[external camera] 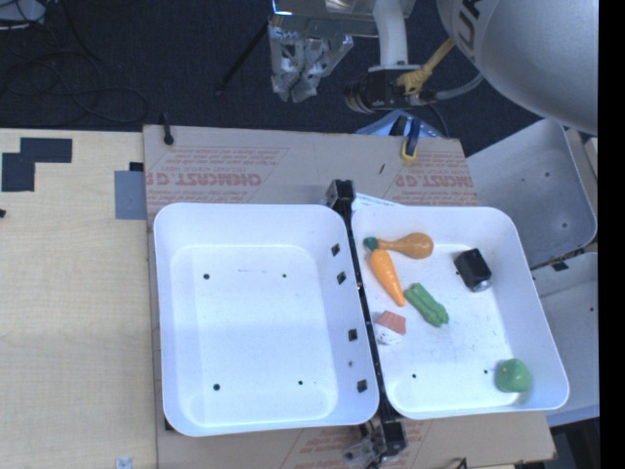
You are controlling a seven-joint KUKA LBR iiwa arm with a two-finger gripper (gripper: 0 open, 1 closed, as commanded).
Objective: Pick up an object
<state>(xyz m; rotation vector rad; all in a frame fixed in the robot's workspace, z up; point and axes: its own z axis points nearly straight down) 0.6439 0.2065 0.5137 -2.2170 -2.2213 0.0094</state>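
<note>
My gripper (299, 78) hangs high at the top of the camera view, well above and behind the bins, with nothing between its fingers. The right bin (527, 262) holds an orange carrot (387, 276), an orange gourd-shaped piece (408, 245), a green pod (427, 304), a small black block (473, 269), a green ball (512, 375) in the near right corner, and a small pink-and-white piece (390, 324).
The left bin (176, 262) sits beside the right one, joined by a black divider strip (354, 291). Both rest on a cardboard sheet (234, 169). The grey arm body (527, 27) fills the upper right.
</note>
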